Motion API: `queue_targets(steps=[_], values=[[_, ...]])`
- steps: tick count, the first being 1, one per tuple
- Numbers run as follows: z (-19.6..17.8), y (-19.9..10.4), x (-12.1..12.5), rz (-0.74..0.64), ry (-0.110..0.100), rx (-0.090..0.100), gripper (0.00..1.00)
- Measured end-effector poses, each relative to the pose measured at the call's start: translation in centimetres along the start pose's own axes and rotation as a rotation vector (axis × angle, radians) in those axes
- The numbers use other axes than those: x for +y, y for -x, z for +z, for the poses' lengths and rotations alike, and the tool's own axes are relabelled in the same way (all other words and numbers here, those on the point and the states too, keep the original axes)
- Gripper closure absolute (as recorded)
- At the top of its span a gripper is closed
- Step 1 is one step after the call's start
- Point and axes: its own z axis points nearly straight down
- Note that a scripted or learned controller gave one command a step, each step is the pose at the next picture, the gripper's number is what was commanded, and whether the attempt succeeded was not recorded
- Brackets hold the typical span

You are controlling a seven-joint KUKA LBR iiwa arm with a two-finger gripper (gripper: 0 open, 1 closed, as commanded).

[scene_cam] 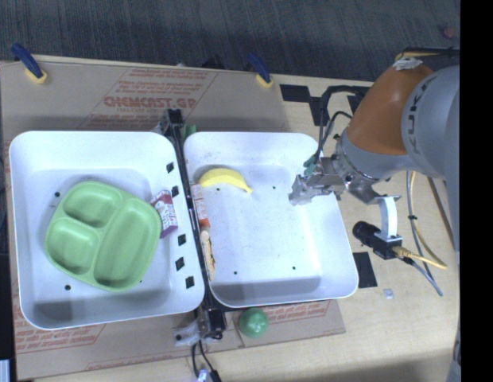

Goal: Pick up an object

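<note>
Two white bins on my bench, arm over the right one

The left bin (24,213) holds a green divided plate (103,233) and a small packet (165,211) beside it; the right bin (270,285) holds a yellow banana (224,180), curved, lying near its far left corner. My gripper (304,191) hangs right of the banana, well apart from it; I cannot tell how it is set. A green ball (252,322) sits outside, near the right bin's front edge

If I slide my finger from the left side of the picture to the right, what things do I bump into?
Green divided plate → small snack packet → banana → green ball just outside the bins → gripper → the arm's orange band.
</note>
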Motion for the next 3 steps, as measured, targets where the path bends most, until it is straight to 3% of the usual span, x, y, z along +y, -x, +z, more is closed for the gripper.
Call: queue_targets(steps=[1, 2, 3], values=[[0.1, -0.1, -0.1, -0.001, -0.003, 0.001, 0.00], [7.9, -2.9, -7.0, -0.003, -0.006, 0.003, 0.00], [4.3, -1.9, 3.5, -0.001, 0.002, 0.001, 0.00]])
